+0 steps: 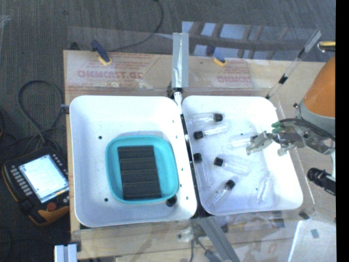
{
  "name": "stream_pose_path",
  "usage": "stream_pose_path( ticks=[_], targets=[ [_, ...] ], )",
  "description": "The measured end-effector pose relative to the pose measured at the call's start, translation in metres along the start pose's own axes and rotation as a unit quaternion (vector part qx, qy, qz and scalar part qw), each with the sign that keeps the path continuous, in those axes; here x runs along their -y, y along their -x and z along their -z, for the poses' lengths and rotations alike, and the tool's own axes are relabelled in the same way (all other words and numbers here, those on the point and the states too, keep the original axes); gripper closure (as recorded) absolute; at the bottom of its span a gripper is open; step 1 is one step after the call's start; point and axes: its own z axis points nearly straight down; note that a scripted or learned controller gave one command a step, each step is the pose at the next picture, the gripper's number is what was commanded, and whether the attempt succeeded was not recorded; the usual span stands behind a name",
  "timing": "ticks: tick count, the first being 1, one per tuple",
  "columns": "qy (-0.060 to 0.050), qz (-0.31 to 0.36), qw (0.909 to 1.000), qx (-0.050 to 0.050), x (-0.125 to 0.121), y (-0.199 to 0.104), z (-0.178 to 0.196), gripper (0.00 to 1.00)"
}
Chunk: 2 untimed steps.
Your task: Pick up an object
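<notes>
Table (82,70) carrying two white bins: left bin (92,119) with a teal tray (114,152), right bin (283,190) scattered with clear vials, most black-capped. Arm (322,100) reaching in from the right, gripper (257,144) low over the right bin's right half, beside a clear vial (240,142); nothing seen between its fingers, open or closed impossible to tell. Likely the approach step. Next: centre over one vial, descend, close.

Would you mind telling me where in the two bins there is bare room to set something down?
In the left bin, bare floor borders the teal tray at the back and left. The right bin is crowded with clear vials, and the gripper reaches in from the right.
</notes>
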Motion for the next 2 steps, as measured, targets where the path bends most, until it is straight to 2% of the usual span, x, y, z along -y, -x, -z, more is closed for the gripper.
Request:
stream_pose_path(
  ticks=[1,2],
  targets=[
    [0.000,0.041,0.9992,0.000,-0.032,0.009,-0.110,0.00],
    [0.006,0.057,0.9983,0.002,-0.080,0.008,-0.142,0.00]
  ],
)
